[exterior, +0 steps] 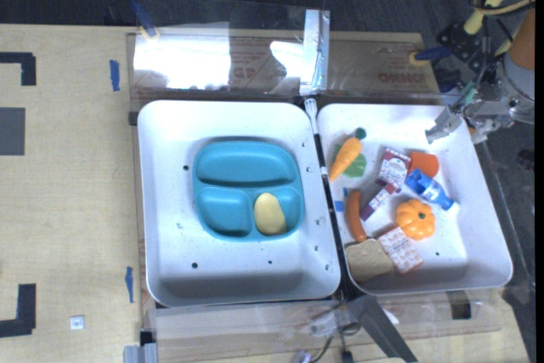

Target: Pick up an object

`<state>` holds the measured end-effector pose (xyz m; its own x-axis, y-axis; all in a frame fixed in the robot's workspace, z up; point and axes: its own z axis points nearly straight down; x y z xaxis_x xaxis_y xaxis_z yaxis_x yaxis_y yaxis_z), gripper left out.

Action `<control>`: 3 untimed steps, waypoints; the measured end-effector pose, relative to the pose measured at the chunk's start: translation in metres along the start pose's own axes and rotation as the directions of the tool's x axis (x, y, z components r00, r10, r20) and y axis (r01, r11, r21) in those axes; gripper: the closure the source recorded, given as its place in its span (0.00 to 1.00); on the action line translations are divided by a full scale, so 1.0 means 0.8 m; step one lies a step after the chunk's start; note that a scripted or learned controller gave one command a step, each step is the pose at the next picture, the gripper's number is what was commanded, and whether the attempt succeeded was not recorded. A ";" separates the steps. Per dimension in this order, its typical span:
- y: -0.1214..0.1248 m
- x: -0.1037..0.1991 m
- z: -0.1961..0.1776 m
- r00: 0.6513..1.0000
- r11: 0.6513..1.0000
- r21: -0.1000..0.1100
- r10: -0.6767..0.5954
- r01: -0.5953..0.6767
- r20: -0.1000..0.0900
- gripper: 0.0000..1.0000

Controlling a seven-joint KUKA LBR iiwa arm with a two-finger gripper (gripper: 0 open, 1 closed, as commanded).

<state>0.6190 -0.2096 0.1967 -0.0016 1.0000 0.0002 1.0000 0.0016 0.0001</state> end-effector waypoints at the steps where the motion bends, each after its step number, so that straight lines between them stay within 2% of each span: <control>1: 0.000 0.000 0.000 1.000 1.000 0.000 0.000 0.000 0.000 0.00; 2: -0.070 0.046 0.115 0.997 0.997 0.008 0.071 -0.071 -0.001 0.00; 3: -0.105 0.064 0.137 1.000 1.000 -0.007 -0.029 0.029 0.003 0.00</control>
<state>0.5346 -0.1589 0.0873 -0.0304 0.9995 -0.0024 0.9995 0.0304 0.0070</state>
